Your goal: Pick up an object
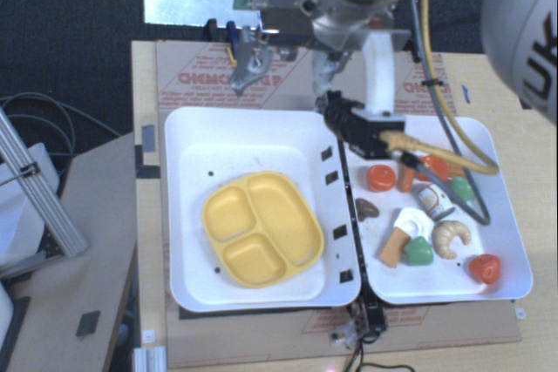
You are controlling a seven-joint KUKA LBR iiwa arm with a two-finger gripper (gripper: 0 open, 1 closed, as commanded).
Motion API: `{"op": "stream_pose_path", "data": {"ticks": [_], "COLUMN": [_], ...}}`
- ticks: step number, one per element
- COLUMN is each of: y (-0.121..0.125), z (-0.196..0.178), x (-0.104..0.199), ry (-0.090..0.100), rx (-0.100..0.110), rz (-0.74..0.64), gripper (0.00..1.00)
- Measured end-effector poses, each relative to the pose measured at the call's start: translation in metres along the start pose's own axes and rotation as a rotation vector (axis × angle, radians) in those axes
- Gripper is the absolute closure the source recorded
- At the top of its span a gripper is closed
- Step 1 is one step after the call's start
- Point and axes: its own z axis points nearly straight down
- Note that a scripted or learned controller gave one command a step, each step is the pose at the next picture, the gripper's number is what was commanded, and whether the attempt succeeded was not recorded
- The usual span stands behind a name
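Observation:
My gripper [288, 76] hangs high over the back rim of the left bin [187, 187]. Its two metal fingers [248, 70] stand wide apart, open, with nothing between them. The right bin [514, 257] holds several small toy foods: an orange-red tomato [381, 178], a brown piece [366, 208], a croissant [452, 236], a green pepper [418, 251], an orange and white wedge [397, 244], a small can [432, 199] and a red piece [485, 267]. All of them lie below and to the right of the gripper.
A yellow divided plate [261, 227] lies in the middle of the left bin. A black divider with clips [349, 205] runs between the two bins. Cardboard [200, 78] lies under the bins at the back.

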Motion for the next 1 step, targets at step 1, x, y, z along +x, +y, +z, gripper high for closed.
{"op": "stream_pose_path", "data": {"ticks": [1], "y": [0.0], "z": [-0.0122], "x": [-0.0046], "ry": [0.0], "rx": [-0.002], "rz": [0.006], "gripper": [1.0]}}
